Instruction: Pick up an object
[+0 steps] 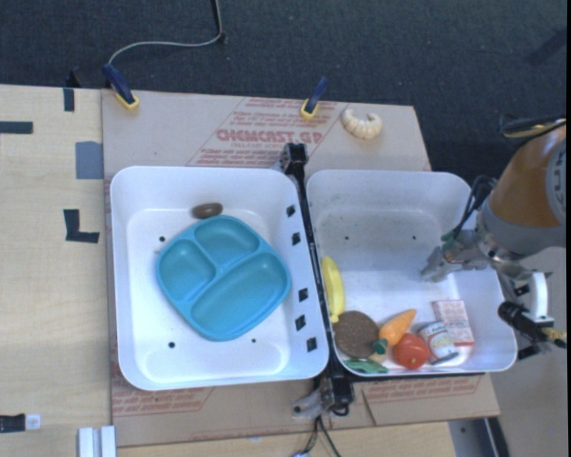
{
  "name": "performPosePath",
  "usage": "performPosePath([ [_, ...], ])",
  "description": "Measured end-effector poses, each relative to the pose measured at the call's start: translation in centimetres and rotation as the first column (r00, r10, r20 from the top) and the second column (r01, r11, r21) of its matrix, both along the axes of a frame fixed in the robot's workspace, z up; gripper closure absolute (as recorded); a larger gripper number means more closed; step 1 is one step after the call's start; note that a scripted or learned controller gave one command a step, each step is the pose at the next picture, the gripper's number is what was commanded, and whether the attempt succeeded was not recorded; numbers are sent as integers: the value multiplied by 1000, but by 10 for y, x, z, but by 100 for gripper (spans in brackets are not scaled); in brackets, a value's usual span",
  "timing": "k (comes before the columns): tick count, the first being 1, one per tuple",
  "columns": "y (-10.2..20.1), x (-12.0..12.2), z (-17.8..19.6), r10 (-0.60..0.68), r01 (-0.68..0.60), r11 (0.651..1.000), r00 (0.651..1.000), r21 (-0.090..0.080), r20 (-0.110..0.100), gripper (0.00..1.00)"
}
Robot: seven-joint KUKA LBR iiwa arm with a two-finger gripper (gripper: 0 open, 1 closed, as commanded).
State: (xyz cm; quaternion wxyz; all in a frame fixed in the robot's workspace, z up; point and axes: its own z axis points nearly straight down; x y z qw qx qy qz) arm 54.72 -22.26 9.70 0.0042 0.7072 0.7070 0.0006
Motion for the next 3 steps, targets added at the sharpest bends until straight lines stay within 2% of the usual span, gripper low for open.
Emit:
performPosePath([
  [1, 0, 0, 0, 0, 0, 1000, 1000, 1, -1, 0],
  [2, 2, 26, -10, 1, -1, 1000, 1000, 4, -5, 0],
  [3, 1, 27, 0, 1, -1, 1000, 1000, -1, 1, 100],
])
